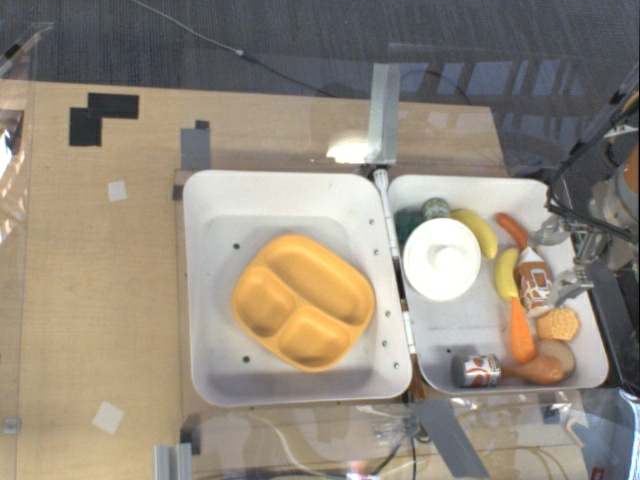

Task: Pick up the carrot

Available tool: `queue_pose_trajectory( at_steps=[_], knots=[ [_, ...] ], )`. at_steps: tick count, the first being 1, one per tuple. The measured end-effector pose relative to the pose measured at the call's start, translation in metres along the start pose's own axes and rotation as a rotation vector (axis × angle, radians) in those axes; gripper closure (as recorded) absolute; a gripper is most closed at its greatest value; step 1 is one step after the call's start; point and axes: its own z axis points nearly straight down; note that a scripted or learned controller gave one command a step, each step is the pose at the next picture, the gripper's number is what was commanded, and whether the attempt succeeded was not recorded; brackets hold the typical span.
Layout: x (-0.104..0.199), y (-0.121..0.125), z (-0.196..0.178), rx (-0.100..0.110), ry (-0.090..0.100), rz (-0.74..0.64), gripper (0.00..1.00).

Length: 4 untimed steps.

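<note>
The carrot [520,334] is orange and tapered, and lies lengthwise near the front right of the right bin [430,363]. It sits between a small brown-and-white bottle [534,284] and a brown rounded item [545,368]. My gripper [562,260] hangs at the bin's right edge, up and to the right of the carrot and just right of the bottle. Its two silvery fingers [549,233] are spread apart with nothing between them. The gripper is clear of the carrot.
The right bin also holds a white round bowl [442,258], two yellow bananas [479,233], a red sausage [512,230], a round cracker [558,323], a can [480,370] and green items [410,224]. A yellow divided plate [303,300] lies in the left bin [215,268].
</note>
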Motion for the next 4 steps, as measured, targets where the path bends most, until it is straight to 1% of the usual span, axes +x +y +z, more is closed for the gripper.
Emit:
queue_pose_trajectory(
  at_steps=[1, 2, 3, 4],
  knots=[
    [0.043, -0.002, 0.082, 0.002, -0.005, -0.05, 0.0],
    [0.033, 0.053, 0.123, 0.0, -0.007, 0.041, 0.0],
    [0.03, 0.054, 0.11, 0.002, -0.017, 0.035, 1.0],
    [0.009, 0.117, -0.004, -0.002, -0.014, 0.104, 1.0]
  ],
)
